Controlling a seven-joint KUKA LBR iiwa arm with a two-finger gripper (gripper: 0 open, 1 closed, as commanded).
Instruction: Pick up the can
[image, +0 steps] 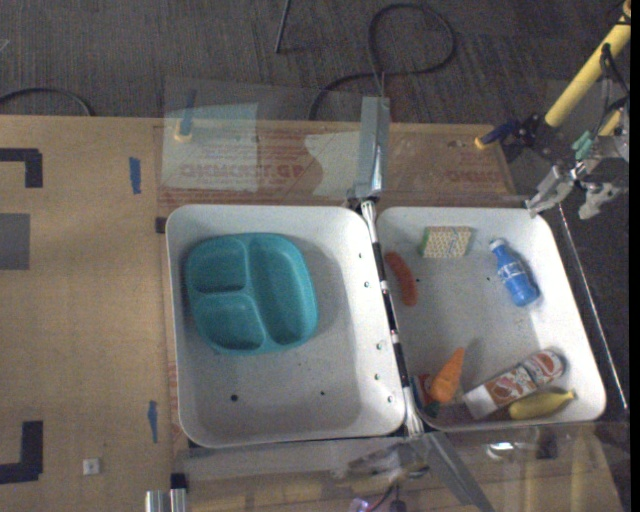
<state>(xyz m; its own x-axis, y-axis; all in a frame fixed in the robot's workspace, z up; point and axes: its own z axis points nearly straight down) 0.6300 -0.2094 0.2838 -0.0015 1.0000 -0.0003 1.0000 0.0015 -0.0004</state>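
Hovering at the right bin's (590, 330) two o'clock corner, just outside its rim, the grey two-finger gripper (573, 190) carries nothing; how wide its jaws stand I cannot tell. The red-and-white printed can (515, 383) lies on its side near the bin's five o'clock corner, its long axis running from eight to two o'clock, touching a yellow banana (541, 404) below it. From the gripper it lies toward six o'clock, well apart.

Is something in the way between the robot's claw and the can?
Nothing covers the can. The blue bottle lies near the path from the gripper, and the banana lies right against the can.
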